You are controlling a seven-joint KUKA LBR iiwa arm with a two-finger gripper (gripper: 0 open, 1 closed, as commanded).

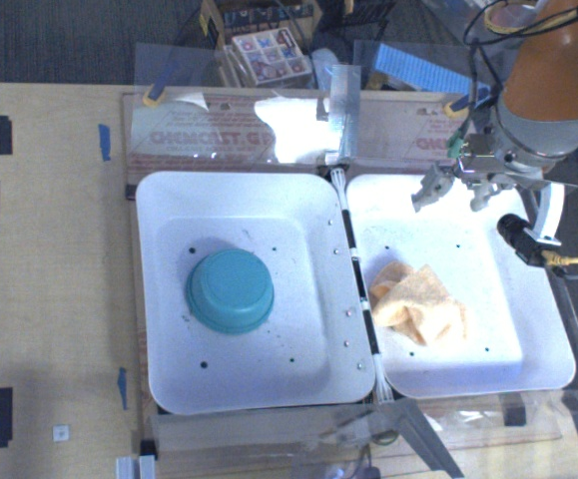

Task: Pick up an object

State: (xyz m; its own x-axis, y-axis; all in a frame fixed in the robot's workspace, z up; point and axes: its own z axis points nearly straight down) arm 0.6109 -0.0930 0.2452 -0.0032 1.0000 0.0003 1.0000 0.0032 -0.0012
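A teal upturned bowl (231,289) rests in the middle of the left bin (159,218). A crumpled tan cloth (418,302) lies in the right bin (528,367), near its left wall. My gripper (455,193) hangs above the far edge of the right bin, well up and to the right of the cloth. Its two fingers stand apart, open, with nothing between them.
A clear plastic panel (269,128) runs behind both bins. Boxes and a blue item (418,68) lie on the floor beyond. A black cable and connector (523,239) hang by the right bin's far right side. The wooden bench (49,297) spreads to the left.
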